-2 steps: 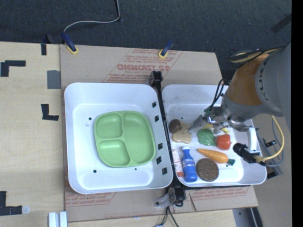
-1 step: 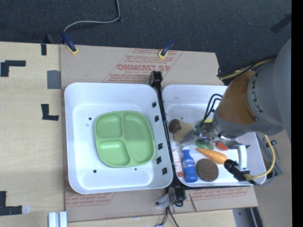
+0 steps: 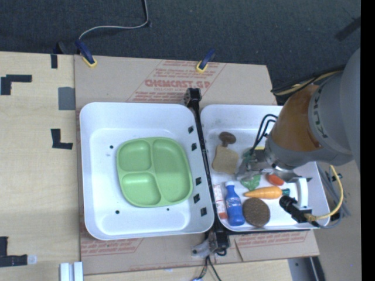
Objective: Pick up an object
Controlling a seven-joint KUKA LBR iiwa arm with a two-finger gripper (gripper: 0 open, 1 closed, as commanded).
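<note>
My gripper (image 3: 249, 171) hangs low in the right bin (image 3: 234, 113), over a small green thing (image 3: 252, 183) at the bin's middle. Just left of it lies a tan block (image 3: 224, 158). Right below lies an orange carrot (image 3: 263, 193). A blue bottle (image 3: 234, 205) and a brown round disc (image 3: 256, 213) sit near the front wall. A small brown mushroom-like piece (image 3: 227, 137) rests further back. The arm hides the bin's right part.
The left bin (image 3: 96, 157) holds a green divided plate (image 3: 154, 171). A small white and red tube (image 3: 219, 201) lies along the divider beside the blue bottle. A reddish item (image 3: 275, 181) peeks out by the carrot.
</note>
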